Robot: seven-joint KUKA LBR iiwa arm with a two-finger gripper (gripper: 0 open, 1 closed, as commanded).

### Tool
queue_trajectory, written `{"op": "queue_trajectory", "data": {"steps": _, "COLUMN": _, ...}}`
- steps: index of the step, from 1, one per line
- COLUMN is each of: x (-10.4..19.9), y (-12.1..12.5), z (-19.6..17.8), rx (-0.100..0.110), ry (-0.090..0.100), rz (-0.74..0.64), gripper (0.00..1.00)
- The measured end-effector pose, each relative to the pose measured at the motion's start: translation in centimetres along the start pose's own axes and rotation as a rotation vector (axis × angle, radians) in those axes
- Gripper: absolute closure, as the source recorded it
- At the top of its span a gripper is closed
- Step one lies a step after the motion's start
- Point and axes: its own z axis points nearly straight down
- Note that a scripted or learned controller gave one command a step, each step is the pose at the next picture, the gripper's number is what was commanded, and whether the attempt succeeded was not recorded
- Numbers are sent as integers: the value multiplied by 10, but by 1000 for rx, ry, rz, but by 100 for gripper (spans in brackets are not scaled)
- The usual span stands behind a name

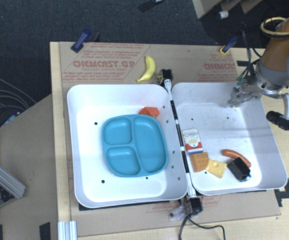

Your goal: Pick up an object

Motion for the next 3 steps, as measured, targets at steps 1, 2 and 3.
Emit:
{"op": "queue_trajectory", "data": {"steps": 1, "x": 4, "y": 0, "z": 0, "rx": 4, "ry": 8, "rz": -1, "gripper": 0}}
{"op": "queue_trajectory", "data": {"steps": 2, "x": 2, "y": -34, "z": 9, "rx": -4, "ry": 5, "rz": 0, "gripper": 0}}
{"op": "queue_trajectory", "data": {"steps": 3, "x": 5, "y": -2, "z": 12, "rx": 12, "ry": 11, "rz": 3, "gripper": 0}}
